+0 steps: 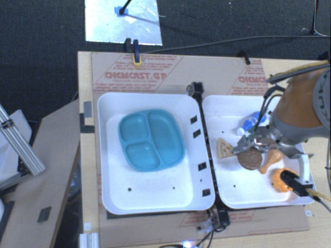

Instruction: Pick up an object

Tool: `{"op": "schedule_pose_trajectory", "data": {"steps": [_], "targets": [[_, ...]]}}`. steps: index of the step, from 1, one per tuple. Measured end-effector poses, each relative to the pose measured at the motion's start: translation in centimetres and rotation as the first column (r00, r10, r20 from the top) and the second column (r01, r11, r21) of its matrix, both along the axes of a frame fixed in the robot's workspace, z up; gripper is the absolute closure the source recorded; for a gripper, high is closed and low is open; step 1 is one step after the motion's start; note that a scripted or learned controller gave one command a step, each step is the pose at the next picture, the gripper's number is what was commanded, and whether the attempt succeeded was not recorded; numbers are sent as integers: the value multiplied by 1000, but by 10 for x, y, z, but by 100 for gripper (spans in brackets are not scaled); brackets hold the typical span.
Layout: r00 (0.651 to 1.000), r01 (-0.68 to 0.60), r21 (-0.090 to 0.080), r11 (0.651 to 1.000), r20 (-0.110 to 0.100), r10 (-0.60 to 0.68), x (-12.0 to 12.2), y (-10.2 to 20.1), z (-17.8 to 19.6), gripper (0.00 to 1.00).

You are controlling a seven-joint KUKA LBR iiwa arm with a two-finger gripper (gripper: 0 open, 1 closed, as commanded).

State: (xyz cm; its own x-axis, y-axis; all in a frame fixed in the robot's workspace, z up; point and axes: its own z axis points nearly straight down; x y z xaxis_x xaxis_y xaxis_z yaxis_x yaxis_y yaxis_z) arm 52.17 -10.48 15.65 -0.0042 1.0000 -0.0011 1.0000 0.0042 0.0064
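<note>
A: Is the gripper [243, 148] carrying anything?
B: No. Its spread fingers are hovering beside the round brown cookie [250, 159] lying in the right white bin [227, 192]; lifting is pending.

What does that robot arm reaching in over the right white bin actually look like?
The arm is a thick rounded tube, grey at the wrist with a broad orange band above it. Dark cables run along its near side. At its tip sits a small metallic gripper with thin fingers.

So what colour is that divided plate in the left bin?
Light blue, a turquoise shade. The divided plate shows plainly in the camera view.
</note>
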Motion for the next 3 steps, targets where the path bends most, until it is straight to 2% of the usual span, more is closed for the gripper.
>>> {"op": "schedule_pose_trajectory", "data": {"steps": [2, 3], "targets": [[1000, 1, -1, 1000, 2, -1, -1, -16, 116, 100], [1000, -1, 1, 1000, -4, 1, 12, 26, 101, 100]]}}
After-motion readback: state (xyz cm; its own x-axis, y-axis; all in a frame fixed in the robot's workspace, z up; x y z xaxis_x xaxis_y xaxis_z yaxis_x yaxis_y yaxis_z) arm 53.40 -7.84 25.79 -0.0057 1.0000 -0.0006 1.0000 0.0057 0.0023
